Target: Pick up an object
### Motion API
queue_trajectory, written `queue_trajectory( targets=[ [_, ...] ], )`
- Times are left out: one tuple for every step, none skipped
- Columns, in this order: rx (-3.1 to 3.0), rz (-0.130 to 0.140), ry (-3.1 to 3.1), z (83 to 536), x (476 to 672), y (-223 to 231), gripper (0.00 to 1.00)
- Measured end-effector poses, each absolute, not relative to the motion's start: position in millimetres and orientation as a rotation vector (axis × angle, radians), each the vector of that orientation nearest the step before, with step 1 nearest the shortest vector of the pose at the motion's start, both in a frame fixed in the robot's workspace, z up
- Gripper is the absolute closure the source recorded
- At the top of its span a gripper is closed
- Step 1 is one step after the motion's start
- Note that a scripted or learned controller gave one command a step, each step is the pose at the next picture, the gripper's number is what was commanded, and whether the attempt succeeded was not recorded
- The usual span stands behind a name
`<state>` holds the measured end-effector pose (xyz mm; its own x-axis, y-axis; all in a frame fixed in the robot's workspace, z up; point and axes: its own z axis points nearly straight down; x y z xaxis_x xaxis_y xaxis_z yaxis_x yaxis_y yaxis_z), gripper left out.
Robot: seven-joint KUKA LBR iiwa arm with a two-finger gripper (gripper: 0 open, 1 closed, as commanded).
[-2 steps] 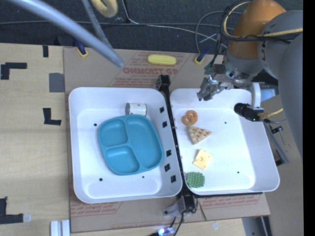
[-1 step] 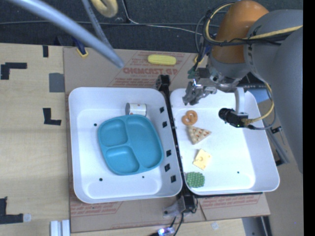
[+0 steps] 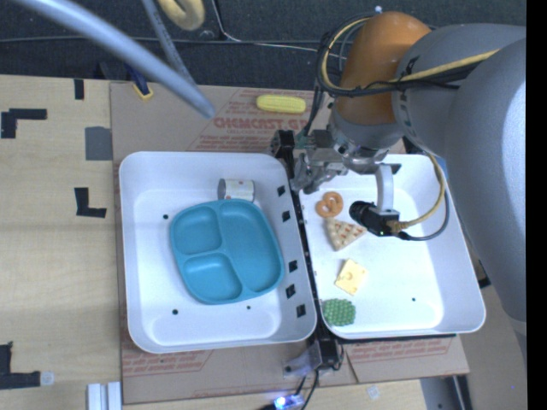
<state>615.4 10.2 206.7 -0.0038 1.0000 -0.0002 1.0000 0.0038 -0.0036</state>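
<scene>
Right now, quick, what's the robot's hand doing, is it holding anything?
Hand: cannot be told; it sits low over the right white bin, just above the small brown pretzel, and its open-or-shut state is hidden.

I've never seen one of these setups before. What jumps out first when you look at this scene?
The big grey arm with its orange band fills the upper right, reaching down over the top of the right bin. In the left bin lies a bright blue divided plate. Below the arm's wrist, the right bin holds small toy foods: a pretzel, a pizza slice, a yellow cheese piece and a green piece.
</scene>
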Motion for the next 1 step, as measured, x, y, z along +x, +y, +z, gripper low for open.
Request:
queue_trajectory(
  targets=[
    [-2.214, 0.002, -2.225, 222.5, 593.0, 61.6, 1.0]
  ],
)
